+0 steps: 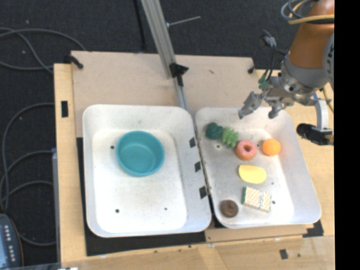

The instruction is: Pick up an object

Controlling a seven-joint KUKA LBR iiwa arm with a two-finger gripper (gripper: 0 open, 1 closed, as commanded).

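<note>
Wafer (257,198), nearest, looks light, stiff, thin: grip its edges. Pincer (260,106) hangs wide, holding nothing, above right bin (306,198).

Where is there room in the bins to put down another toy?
The left bin has lots of bare floor all around the teal bowl, mostly in front and to the right of it. The right bin is crowded: broccoli, donut, orange, yellow piece, checkered block, brown disc.
</note>
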